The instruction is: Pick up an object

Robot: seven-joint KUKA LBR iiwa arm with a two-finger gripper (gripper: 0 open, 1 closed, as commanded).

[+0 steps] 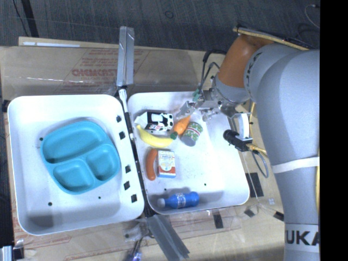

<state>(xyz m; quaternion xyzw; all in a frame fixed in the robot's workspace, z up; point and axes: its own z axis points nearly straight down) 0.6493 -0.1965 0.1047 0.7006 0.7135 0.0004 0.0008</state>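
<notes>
Two shallow white bins (234, 194) sit side by side; in the right one the metal gripper (197, 106), grip unreadable, hovers just up-right of the slanted orange carrot (181, 125).

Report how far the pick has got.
Done: the gripper has reached the right bin, near the carrot and can. In hand: nothing visibly held. Left: grasping and lifting; the banana, carton and bottle lie on the floor.
</notes>
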